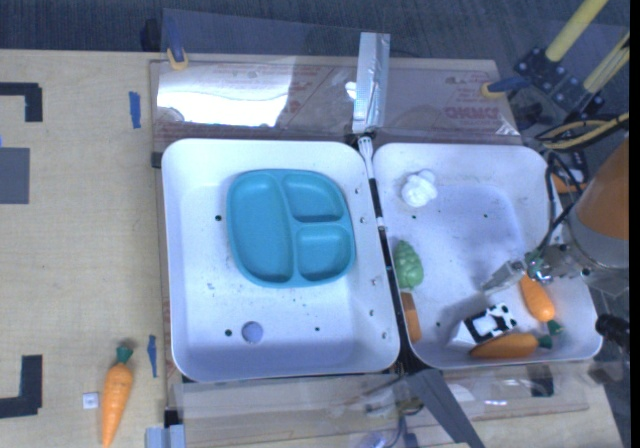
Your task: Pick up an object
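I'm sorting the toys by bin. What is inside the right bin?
The right bin holds a white lump, a green toy, two carrots, a black-and-white toy and an orange piece. The arm covers its right edge.

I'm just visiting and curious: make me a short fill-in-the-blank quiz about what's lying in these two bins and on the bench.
1. The blue divided plate lies in the ____ bin.
2. The carrot toy outside the bins lies on the wooden bench, near the view's bottom-____ corner.
3. The white ball lies in the right bin, above the ____ leafy toy.
4. The black-and-white toy sits just above an ____ carrot.

Missing words: left; left; green; orange
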